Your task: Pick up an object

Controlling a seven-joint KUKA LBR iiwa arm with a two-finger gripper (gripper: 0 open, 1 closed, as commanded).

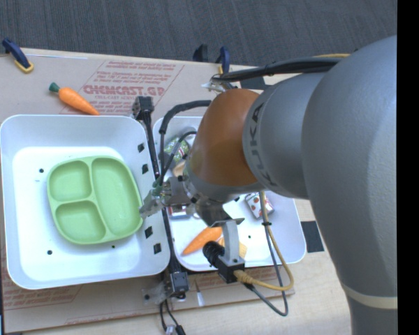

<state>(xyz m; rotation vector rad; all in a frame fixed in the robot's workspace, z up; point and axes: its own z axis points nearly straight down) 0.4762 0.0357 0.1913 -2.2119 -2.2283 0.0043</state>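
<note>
You cannot tell the tool's (169, 202) state behind the arm. Lower it squarely over the toy carrot (202, 240) in the right bin (290, 237), clear of the rim.

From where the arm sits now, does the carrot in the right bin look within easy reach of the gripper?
Probably yes: the carrot lies exposed in the right bin, just below the arm's wrist, with nothing on top of it.

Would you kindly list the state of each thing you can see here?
Green divided plate: upright, lying flat in the left bin.
Carrot: lying on the cardboard, outside the bins.
Second carrot: lying in the right bin, partly under the arm.
</note>
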